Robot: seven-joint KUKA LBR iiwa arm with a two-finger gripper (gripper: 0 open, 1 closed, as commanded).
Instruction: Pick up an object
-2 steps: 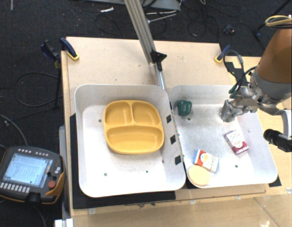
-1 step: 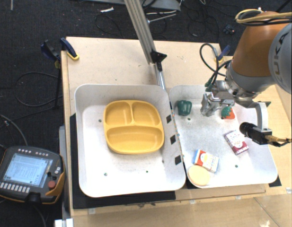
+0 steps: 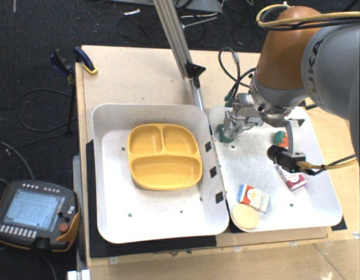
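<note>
My gripper (image 3: pixel 229 128) is low over the far left corner of the right bin (image 3: pixel 320 209), close to the wall it shares with the left bin. A small teal-green thing (image 3: pixel 226 136) lies right at its tip, and the view does not show whether it is gripped. Also in the right bin are a small green and orange thing (image 3: pixel 279 137), a red and white packet (image 3: pixel 294 181), a small white, red and yellow box (image 3: pixel 253 198) and a pale round disc (image 3: pixel 247 217).
A yellow divided plate (image 3: pixel 164 156) lies in the middle of the left bin (image 3: pixel 109 214). A slanted metal pole (image 3: pixel 175 34) rises from between the bins at the back. A teach pendant (image 3: pixel 34 213) rests on the floor at the left.
</note>
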